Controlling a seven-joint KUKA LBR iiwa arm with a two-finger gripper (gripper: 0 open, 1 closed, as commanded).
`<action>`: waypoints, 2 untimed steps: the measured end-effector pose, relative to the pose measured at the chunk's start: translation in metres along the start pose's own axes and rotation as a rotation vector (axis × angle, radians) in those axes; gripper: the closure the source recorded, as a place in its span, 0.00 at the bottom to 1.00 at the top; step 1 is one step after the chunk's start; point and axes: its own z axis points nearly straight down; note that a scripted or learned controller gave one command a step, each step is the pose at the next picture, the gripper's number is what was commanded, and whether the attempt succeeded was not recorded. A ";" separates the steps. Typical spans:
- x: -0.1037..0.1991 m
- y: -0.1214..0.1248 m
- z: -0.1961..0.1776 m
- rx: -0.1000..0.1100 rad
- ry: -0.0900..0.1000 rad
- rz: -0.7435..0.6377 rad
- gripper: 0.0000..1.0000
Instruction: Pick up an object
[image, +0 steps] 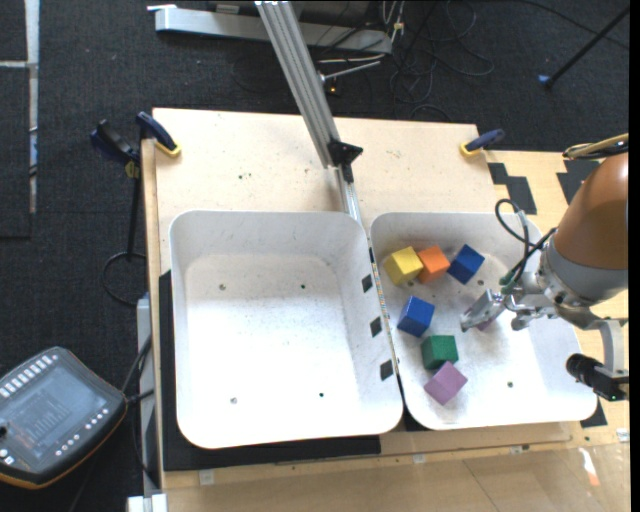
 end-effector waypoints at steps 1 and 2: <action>0.000 0.006 0.061 -0.003 -0.001 0.000 0.00; -0.001 0.007 0.048 -0.008 -0.003 0.001 1.00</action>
